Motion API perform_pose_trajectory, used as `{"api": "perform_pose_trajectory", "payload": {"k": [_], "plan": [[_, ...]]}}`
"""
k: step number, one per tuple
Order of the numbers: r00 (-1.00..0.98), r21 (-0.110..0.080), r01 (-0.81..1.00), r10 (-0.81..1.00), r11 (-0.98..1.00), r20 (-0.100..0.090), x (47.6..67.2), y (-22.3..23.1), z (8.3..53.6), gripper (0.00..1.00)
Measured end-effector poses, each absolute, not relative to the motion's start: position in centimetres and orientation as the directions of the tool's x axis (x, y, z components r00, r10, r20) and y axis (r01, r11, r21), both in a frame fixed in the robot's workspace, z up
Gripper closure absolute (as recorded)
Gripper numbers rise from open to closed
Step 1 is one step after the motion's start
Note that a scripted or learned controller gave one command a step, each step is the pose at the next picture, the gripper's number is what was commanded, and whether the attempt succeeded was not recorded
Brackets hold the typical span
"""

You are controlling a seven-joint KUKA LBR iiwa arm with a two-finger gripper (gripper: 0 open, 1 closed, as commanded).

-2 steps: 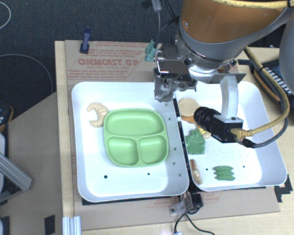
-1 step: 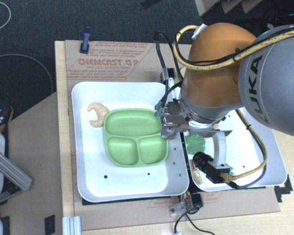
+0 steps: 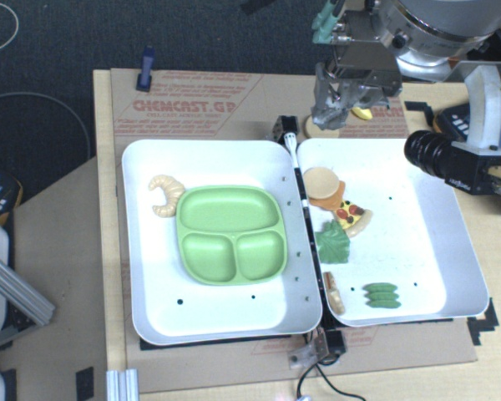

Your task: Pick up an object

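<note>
Grey two-finger gripper at upper right of frame, above right white bin's far rim; finger state indeterminable; nothing visibly held

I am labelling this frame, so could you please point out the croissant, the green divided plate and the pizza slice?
croissant point(image 3: 166, 194): camera view, on the middle of its curved body.
green divided plate point(image 3: 230, 210): camera view, on the floor of its large compartment.
pizza slice point(image 3: 349, 216): camera view, on its topped centre.

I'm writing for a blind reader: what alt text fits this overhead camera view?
A robot gripper hangs above the back edge of two white bins: the left bin holds a green divided plate and a croissant; the right bin holds small toy foods.
</note>
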State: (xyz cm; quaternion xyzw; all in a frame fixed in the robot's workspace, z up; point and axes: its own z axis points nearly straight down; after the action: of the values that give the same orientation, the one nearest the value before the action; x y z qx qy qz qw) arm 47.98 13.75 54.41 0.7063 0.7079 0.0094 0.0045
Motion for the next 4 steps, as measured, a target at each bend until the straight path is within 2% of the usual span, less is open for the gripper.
{"api": "perform_pose_trajectory", "payload": {"k": [1, 2, 3, 4], "plan": [[0.013, -0.014, 1.000, 1.000, -0.014, -0.005, 47.8, 1.9, 40.1, 1.00], [-0.002, -0.018, 1.000, 1.000, 0.002, -0.001, 47.6, 6.1, 25.7, 1.00], [0.003, 0.018, 1.000, 1.000, -0.003, 0.000, 48.1, 1.8, 40.5, 1.00], [0.000, -0.013, 1.000, 1.000, 0.000, -0.001, 51.2, 3.6, 27.4, 1.00]]}}
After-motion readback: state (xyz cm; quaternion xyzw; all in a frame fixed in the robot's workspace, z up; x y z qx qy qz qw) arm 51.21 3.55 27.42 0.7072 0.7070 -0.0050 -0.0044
